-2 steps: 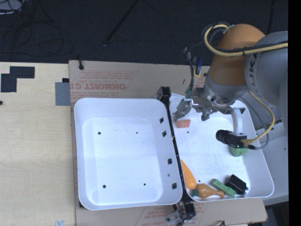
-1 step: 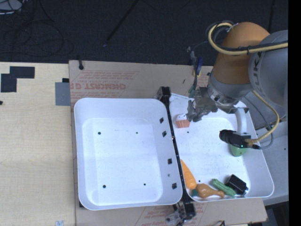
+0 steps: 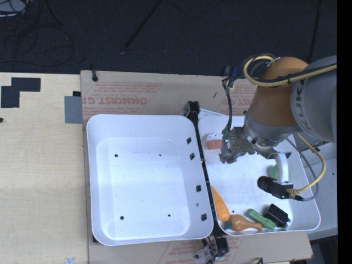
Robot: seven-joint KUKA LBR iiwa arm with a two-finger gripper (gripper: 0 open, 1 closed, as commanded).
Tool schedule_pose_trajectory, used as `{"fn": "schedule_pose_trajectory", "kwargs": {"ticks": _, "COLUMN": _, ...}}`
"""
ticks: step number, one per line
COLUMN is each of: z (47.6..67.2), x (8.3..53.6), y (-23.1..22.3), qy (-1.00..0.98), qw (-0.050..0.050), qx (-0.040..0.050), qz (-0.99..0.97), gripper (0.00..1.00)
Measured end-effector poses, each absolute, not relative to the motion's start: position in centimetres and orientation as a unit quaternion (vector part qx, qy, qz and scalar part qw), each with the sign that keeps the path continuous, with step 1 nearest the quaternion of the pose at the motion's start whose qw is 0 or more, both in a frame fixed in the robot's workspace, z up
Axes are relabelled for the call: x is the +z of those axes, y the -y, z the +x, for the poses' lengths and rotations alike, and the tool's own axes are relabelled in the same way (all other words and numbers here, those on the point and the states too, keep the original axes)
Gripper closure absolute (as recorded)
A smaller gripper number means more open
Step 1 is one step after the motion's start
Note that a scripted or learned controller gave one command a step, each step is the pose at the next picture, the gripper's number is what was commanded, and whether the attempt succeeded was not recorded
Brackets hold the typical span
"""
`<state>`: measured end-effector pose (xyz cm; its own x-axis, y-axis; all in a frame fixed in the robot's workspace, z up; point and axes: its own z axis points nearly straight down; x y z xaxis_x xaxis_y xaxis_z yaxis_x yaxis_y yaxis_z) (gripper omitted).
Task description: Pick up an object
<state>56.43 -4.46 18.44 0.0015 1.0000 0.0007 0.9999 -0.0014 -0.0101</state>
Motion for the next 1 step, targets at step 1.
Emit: {"fn": "schedule_pose_trajectory", "kwargs": {"ticks": 1, "z": 56.61, "x": 19.6, "y": 4.55, "qy": 0.706, "qw": 0.003, "qx": 0.0023, "qz": -0.708, "gripper": 1.0}}
